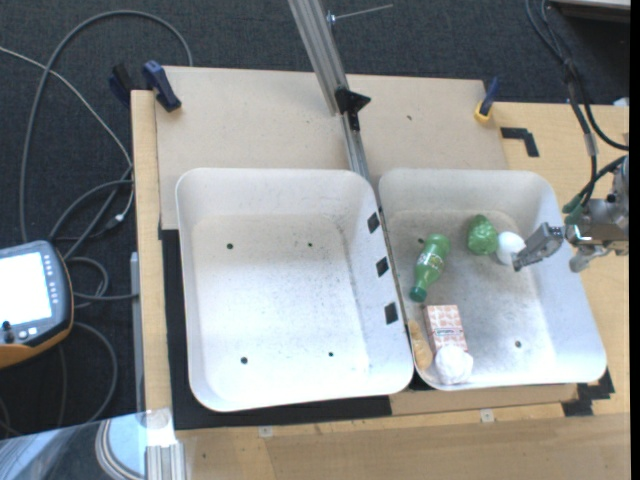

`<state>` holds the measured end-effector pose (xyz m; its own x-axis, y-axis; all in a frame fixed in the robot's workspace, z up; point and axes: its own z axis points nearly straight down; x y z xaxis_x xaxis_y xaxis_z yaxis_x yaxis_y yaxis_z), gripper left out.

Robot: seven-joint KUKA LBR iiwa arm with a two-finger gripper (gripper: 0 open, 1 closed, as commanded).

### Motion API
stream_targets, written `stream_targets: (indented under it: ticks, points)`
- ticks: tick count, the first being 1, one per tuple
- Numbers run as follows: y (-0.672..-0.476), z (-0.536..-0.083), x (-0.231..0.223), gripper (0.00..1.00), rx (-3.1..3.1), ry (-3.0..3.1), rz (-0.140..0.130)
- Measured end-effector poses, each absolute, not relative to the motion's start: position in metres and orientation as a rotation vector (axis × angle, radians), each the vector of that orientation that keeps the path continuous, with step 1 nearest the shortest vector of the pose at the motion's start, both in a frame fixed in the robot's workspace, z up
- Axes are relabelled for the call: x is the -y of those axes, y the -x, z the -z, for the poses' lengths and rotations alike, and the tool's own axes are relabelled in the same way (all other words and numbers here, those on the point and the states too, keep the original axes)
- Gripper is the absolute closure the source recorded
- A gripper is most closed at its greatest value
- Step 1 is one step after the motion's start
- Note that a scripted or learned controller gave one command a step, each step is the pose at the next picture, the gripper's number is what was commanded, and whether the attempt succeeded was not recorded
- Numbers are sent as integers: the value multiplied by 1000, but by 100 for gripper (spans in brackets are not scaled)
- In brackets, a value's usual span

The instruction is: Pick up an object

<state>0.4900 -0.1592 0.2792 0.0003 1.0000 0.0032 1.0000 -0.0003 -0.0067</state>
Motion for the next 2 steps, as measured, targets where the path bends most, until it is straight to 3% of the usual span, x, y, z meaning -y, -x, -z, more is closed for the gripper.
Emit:
stream_targets:
  ticks: [1, 2]
  points:
    - [-491, -281, 159, 0, 2221, 2219, 1]
    - [-487, -237, 153, 0, 2217, 2216, -3]
